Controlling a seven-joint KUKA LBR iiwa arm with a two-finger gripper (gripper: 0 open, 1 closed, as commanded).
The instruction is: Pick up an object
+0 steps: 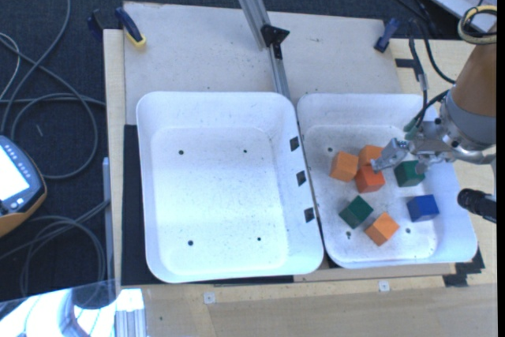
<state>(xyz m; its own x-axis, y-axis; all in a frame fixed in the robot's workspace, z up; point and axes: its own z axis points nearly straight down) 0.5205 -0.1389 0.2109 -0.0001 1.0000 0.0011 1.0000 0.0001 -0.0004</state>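
- The right-hand bin (pixel 442 110) holds all the blocks, gathered in a loose cluster: an orange block (pixel 344 166) at the cluster's 10 o'clock, a red-orange block (pixel 370 179) near its centre with another orange piece touching it at 12 o'clock, a dark green block (pixel 409 174) at 3 o'clock, a blue block (pixel 423 207) at 4 o'clock, a second green block (pixel 356 211) at 7 o'clock and an orange block (pixel 382 228) at 6 o'clock.
- The left-hand bin (pixel 158 114) lies just beside it at 9 o'clock, their rims touching.
- The gripper (pixel 389 157) comes in from 3 o'clock and sits low over the middle of the cluster, its metal tip just at the red-orange block's 1 o'clock corner and next to the dark green block.
- From this slanted angle I cannot tell how wide the pincer stands, nor whether anything is between its tips; no block is visibly lifted.
- Judged step: settling onto a block near the centre, most likely the red-orange one.
- To do it well, centre the tips over that one block so they straddle two opposite flat faces, not a corner.
- The neighbours at 12 and 3 o'clock crowd it closely, so a tip may land on top of one instead of sliding beside the target.
- Descend straight, close only when low enough to catch the sides, then lift vertically to avoid dragging the adjacent blocks.
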